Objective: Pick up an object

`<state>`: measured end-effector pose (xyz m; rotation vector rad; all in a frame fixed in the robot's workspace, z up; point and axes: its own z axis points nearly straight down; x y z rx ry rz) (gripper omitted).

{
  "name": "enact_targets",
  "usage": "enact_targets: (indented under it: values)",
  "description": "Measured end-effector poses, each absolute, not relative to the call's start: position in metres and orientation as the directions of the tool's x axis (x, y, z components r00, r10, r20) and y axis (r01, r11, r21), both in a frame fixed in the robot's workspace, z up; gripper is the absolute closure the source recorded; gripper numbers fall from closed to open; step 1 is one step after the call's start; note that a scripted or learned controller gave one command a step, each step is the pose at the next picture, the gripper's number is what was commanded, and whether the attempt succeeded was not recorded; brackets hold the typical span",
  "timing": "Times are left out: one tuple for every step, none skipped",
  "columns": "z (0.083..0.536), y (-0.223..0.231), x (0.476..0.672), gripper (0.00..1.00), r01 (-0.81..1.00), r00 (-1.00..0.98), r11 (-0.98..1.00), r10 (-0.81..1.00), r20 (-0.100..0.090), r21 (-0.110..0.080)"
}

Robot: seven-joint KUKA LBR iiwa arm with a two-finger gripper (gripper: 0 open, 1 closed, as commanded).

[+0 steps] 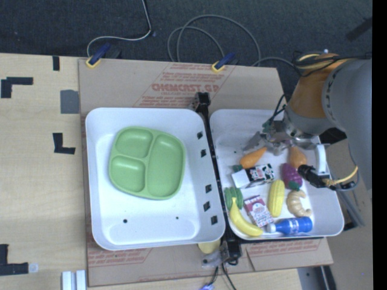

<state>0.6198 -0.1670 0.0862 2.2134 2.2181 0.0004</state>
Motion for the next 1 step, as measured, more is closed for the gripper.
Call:
enact_targets:
  values:
    - [0.0861, -0.1440, 0.6245, 0.00, 1.000, -0.002, 0.003, 1.000, -0.004, 0.005]
